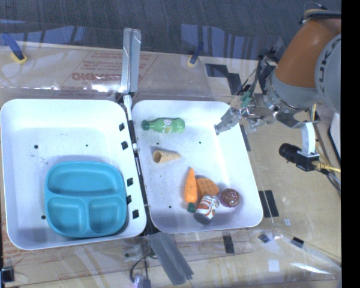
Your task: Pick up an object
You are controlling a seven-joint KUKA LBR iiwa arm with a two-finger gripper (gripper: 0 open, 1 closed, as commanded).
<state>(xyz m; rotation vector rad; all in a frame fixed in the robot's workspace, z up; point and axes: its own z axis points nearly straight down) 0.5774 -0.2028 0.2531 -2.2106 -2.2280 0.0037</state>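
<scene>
The right bin (240,155) holds a green bottle (163,125) lying near its far edge and an ice-cream cone (167,156) a little below it. Toward the near right corner lie a carrot (191,186), a waffle (207,187), a brown donut-like round (230,197) and a small can (206,207), all bunched together. My gripper (227,122) hangs over the bin's far right rim, well to the right of the bottle and above the cluster. Nothing shows between its fingers.
The left bin (24,131) carries a blue compartment tray (86,198). A grey divider bar (131,62) stands upright between the bins at the far side. The arm's orange band (306,47) and cables fill the upper right.
</scene>
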